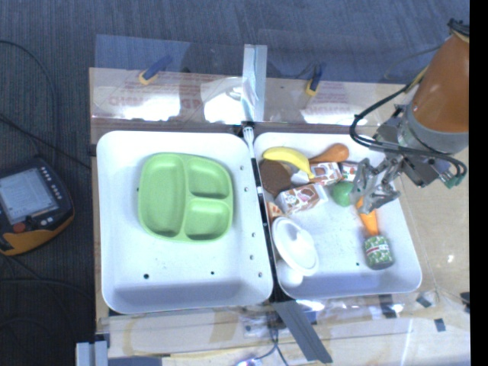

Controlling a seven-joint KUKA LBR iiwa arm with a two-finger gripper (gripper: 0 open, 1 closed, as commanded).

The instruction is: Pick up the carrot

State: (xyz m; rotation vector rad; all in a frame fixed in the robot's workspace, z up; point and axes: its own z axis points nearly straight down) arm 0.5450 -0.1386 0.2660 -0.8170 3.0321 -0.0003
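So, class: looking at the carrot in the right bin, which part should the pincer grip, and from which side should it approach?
Probably the exposed lower half of the carrot, from straight above. It lies flat on the floor of the right bin, its upper end hidden under the pincer. Close across its narrow width, left to right in the view; the green-topped jar crowds its lower tip, so stay above that.

Green plate (185, 197) left; banana (287, 158), teapot (296, 243) right

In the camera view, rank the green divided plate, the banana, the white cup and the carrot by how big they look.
Largest to smallest:
1. Green divided plate
2. White cup
3. Banana
4. Carrot, though the end effector partly covers it, so its full size is unsure.
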